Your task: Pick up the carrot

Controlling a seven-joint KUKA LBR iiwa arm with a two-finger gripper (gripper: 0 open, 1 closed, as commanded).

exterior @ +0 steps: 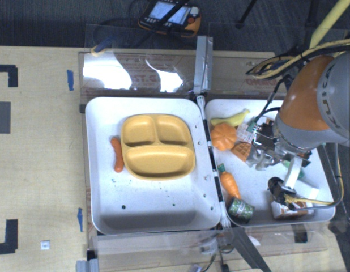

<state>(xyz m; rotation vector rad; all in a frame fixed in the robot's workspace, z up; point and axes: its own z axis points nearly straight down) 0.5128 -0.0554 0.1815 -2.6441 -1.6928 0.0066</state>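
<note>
The carrot lies in the right bin, against that bin's left wall in the lower middle of the frame, its green top pointing up and its orange tip slanting down toward a small green-and-dark round thing just below it. The arm comes in from the right, and the end effector sits over the middle of the right bin, near the carrot but apart from it, up and to the right; whether it is clenched or released I cannot tell from here. Above the carrot rests an orange pumpkin-shaped toy with a yellow banana just behind it. In the left bin a yellow divided plate fills the centre, with an orange sausage-like piece lying upright along its left edge
</note>
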